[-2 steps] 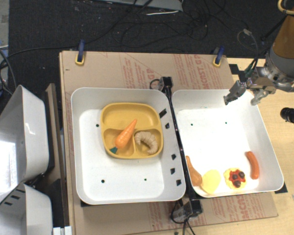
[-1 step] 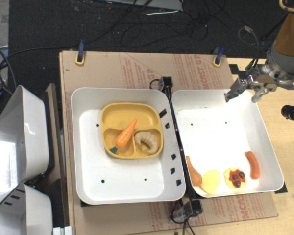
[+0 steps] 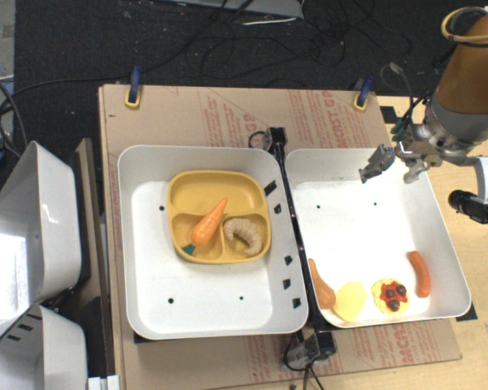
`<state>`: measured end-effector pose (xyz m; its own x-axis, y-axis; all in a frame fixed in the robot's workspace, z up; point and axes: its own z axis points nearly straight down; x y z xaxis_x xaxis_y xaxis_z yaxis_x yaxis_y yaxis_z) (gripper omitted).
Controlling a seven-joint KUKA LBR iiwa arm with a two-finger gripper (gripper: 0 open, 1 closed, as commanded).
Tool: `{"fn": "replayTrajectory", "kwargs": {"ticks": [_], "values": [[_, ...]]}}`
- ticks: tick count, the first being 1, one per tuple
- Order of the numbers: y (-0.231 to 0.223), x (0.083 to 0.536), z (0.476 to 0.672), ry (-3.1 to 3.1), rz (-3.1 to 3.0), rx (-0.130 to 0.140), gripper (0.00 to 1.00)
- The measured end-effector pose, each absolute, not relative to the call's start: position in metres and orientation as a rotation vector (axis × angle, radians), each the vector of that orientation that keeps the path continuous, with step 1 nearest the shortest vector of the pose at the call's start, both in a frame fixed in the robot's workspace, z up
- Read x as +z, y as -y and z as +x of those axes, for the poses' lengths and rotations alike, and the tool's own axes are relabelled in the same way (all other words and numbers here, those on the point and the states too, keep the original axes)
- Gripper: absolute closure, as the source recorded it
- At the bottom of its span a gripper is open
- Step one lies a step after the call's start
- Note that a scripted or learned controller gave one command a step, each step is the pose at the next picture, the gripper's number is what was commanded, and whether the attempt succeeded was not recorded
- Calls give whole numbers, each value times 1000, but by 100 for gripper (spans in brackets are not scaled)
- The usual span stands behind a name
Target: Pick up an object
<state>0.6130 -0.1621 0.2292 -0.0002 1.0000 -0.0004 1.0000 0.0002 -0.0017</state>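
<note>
My gripper (image 3: 394, 167) hangs over the far right corner of the right bin (image 3: 366, 218), fingers spread open with nothing between them. Along that bin's near edge lie an orange sausage (image 3: 420, 273), a small yellow tart with red topping (image 3: 390, 294), a pale yellow disc (image 3: 350, 299) and an orange-brown drumstick-shaped piece (image 3: 320, 284). In the left bin (image 3: 146, 283) a yellow divided plate (image 3: 183, 193) holds a carrot (image 3: 209, 222) and a beige shrimp-like piece (image 3: 244, 235). The gripper is well away from all of them.
The two bins meet at a black-clipped divider (image 3: 285, 218). They rest on a cardboard sheet (image 3: 228, 112) held by yellow clamps at the back. White containers (image 3: 24, 234) stand at the left. Cables cross the dark floor behind.
</note>
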Motion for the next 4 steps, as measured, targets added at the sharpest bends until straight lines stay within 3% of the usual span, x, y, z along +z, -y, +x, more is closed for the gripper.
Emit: {"fn": "replayTrajectory", "kwargs": {"ticks": [2,3,4], "values": [[171,124,626,2219,-2221,4,0],[170,138,628,2224,-2224,-1,100],[172,194,639,2229,-2222,-5,100]]}}
